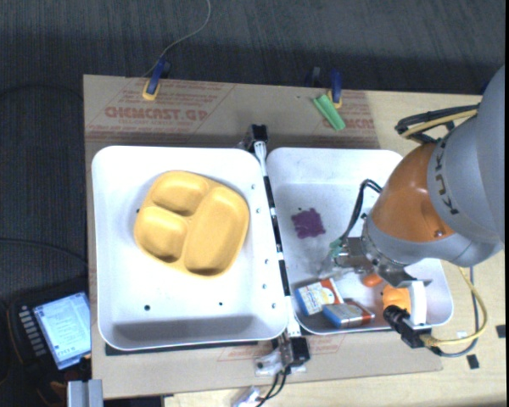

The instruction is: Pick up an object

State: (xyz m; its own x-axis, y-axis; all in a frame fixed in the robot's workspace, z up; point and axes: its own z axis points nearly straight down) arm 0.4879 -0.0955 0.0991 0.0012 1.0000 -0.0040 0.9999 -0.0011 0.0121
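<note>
Jaws on the two-finger gripper [349,255] are hidden under the wrist, so I cannot tell how they stand. At nine o'clock, the left white bin [110,227] holds a yellow lumpy three-lobed plastic tray [192,221]. In the right white bin [322,164], a small purple scrap [308,223] lies at center; small red, white and blue boxes [332,304] sit near six o'clock, just below the gripper.

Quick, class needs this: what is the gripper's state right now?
Gripper: low in the right bin above the small boxes; open or closed cannot be told.
</note>
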